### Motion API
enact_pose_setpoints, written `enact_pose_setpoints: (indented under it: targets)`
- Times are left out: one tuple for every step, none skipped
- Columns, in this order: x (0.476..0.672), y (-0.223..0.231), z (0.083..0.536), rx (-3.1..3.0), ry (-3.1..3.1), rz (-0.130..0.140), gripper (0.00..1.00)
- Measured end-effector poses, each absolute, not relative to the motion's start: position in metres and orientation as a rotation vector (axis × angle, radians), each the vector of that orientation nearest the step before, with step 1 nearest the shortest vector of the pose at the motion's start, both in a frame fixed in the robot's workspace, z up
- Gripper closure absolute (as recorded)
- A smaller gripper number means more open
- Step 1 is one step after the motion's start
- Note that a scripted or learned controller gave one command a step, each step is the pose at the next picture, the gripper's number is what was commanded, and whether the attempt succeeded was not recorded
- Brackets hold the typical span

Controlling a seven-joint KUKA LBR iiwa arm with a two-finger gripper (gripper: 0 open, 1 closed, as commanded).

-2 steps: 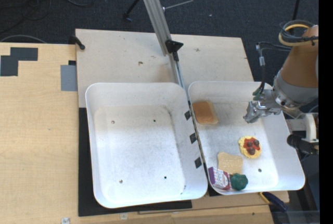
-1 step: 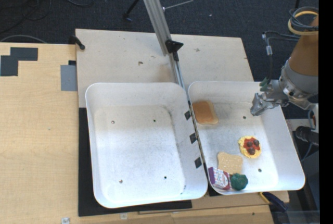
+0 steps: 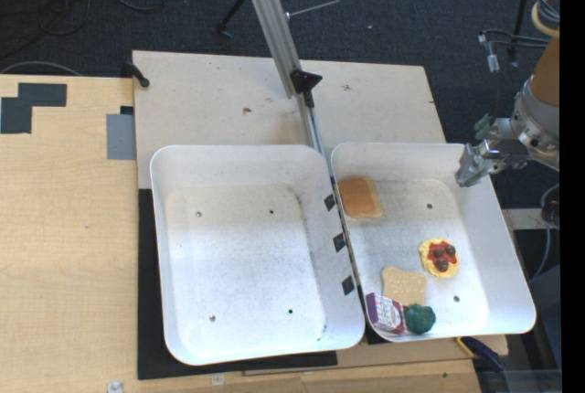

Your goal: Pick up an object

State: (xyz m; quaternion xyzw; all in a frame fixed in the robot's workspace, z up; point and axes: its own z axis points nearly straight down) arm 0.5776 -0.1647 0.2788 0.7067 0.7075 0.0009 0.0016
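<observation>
While metallic gripper (image 3: 475, 164) hovers at right bin (image 3: 484, 227) rim, finger state unclear, round tan bun (image 3: 359, 197), flat cracker (image 3: 403, 284), green lump (image 3: 420, 318)

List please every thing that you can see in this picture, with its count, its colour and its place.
bins: two, white, side by side on the bench
bread: one, orange-brown, right bin, far left part
cracker: one, tan, right bin, near edge
tart: one, yellow with red berries, right bin, right of the cracker
green ball: one, green, right bin, near edge, touching the cracker
packet: one, white and purple, right bin, near left corner
metal bar: one, silver, slanting behind the bins
gripper: one, grey, above the right bin's far right corner
</observation>
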Motion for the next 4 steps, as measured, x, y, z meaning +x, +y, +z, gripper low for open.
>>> enact_pose_setpoints:
  targets:
    - [0.581,-0.106,0.262,2.219,2.23,-0.001,1.0]
    - [0.584,-0.047,0.264,2.219,2.23,-0.001,1.0]
    - [0.585,0.008,0.246,2.221,2.23,-0.004,1.0]
    - [0.59,0.062,0.23,2.221,2.23,-0.006,1.0]
